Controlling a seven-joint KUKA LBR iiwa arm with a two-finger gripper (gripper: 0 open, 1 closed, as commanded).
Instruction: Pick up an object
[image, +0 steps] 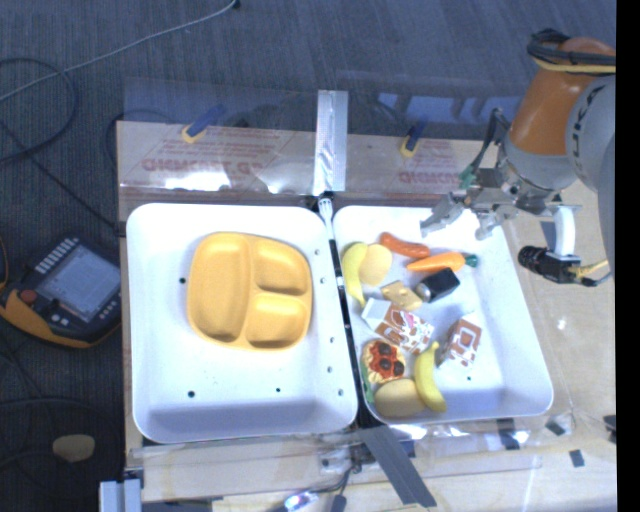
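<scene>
The right bin (520, 330) holds a heap of toy food. A red sausage (402, 244) and an orange carrot (436, 263) lie at its far end, with a black block (438, 285) just below them. A banana (352, 270) and a pale yellow round piece (377, 263) rest by the left wall. Nearer the front are printed packets (405, 325), a second banana (430, 375) and a tan lump (397, 397). My gripper (460, 224) hangs open over the bin's far rim, above and right of the sausage, with nothing between its fingers.
The left bin (160, 400) holds a yellow divided tray (248, 288). A metal strip (331, 140) stands at the back between the bins. A handheld controller (70, 285) lies on the floor to the left. The arm's black cable fitting (550, 262) juts over the right rim.
</scene>
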